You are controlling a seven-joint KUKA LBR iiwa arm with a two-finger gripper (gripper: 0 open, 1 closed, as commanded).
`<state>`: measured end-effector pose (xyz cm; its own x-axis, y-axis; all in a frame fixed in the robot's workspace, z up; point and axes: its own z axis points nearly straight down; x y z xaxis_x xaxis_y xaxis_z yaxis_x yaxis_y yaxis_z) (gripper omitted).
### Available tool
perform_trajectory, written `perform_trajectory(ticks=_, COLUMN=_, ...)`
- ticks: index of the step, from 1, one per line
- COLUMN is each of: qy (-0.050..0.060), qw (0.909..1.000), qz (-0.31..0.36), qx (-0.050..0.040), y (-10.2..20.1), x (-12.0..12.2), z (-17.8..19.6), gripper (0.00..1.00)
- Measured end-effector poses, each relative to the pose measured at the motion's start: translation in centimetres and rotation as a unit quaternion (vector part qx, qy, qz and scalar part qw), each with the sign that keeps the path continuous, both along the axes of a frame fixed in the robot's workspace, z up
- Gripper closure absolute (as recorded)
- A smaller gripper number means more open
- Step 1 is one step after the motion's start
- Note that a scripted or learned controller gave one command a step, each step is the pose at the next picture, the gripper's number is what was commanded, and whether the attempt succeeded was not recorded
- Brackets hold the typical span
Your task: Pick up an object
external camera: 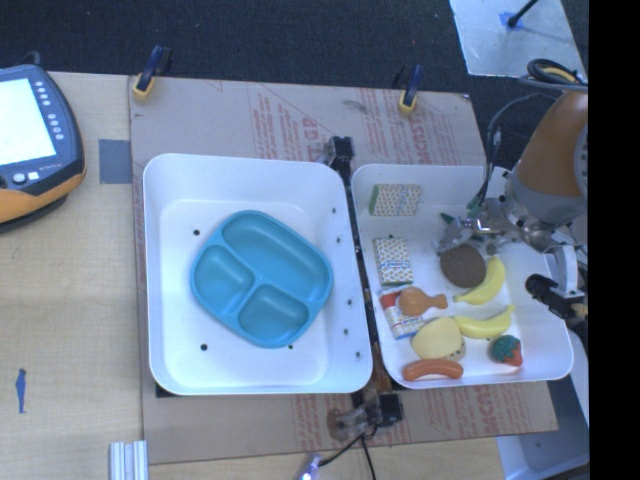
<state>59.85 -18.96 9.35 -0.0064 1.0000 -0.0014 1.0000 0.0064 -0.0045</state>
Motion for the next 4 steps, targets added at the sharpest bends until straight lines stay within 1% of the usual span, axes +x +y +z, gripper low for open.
perform_trajectory(ticks=1, qy=-0.001, qw=1.0, qz=0.0, qx=-0.0002, y=3.1, x=2.3, z=-0.2, gripper=0.0)
perform_trajectory(ticks=2, qy=0.0, qw=1.0, qz=0.0, qx=0.0001, y=2.1, x=-2.7, z=-0.2, gripper=0.0)
perform_trajectory(ticks=3, qy=0.001, qw=1.0, qz=0.002, qx=-0.0003, y=2.1, x=-2.7, z=0.8, gripper=1.0)
perform_trajectory(ticks=4, qy=0.001, qw=1.0, qz=0.002, qx=-0.0006, y=2.0, x=-2.7, z=0.8, gripper=0.0)
